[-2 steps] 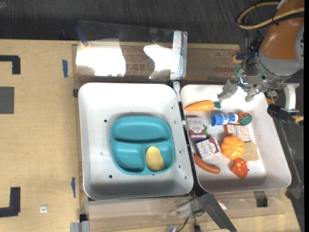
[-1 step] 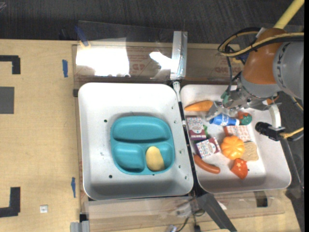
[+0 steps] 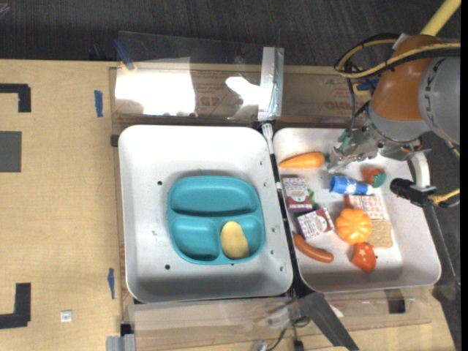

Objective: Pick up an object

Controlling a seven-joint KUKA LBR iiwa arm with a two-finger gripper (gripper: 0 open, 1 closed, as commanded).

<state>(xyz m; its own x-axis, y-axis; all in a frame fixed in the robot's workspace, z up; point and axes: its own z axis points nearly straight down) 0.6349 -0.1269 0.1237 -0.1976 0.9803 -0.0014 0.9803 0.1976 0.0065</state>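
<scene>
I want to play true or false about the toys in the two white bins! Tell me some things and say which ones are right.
1. The yellow potato lies in the teal tray. True.
2. The teal tray sits in the right bin. False: it sits in the left bin.
3. The little pumpkin is in the right bin. True.
4. The carrot lies at the near edge of the right bin. False: it lies at the far edge, close to the divider between the bins.
5. The gripper hangs over the left bin. False: it is over the far part of the right bin, just right of the carrot.
</scene>
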